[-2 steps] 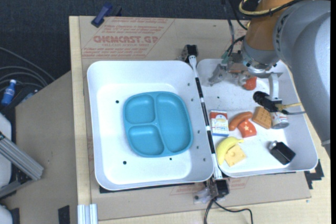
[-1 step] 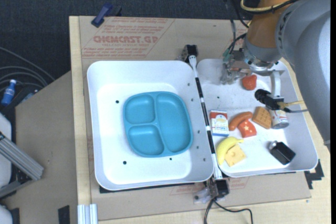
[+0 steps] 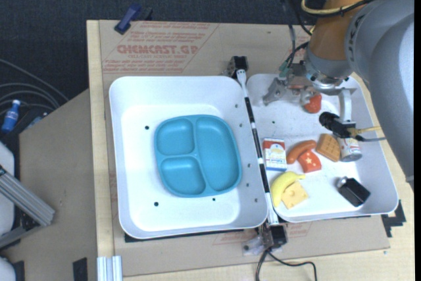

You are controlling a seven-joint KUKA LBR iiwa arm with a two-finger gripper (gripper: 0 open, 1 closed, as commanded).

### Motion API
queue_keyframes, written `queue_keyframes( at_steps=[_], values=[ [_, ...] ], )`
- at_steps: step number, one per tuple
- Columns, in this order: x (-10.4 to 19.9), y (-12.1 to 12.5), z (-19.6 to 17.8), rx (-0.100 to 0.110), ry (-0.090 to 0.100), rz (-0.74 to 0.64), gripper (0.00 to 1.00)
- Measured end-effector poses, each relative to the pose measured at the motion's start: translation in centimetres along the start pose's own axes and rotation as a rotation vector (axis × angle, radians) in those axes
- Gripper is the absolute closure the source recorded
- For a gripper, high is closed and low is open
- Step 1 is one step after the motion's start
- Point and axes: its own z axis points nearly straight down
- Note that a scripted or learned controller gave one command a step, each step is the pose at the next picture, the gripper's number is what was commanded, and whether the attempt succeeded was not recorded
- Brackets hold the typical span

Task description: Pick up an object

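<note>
Beside the right bin (image 3: 378, 197), the left bin (image 3: 125, 141) holds a blue divided plate (image 3: 196, 154). Over the right bin's far end, the gripper (image 3: 308, 94) spreads wide, a small red object (image 3: 313, 102) between its fingers. Nearer lie a banana (image 3: 284, 185), cheese wedge (image 3: 295, 195) and black block (image 3: 353, 191).

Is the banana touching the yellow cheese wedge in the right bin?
Touching. The camera view shows the cheese wedge overlapping the banana with no white bin floor between them.
</note>
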Motion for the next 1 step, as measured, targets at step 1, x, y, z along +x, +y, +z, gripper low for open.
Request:
queue_keyframes(
  at_steps=[1],
  values=[
    [-1.93, -5.38, 1.1, 0.005, 0.001, 0.003, 0.0]
  ],
)
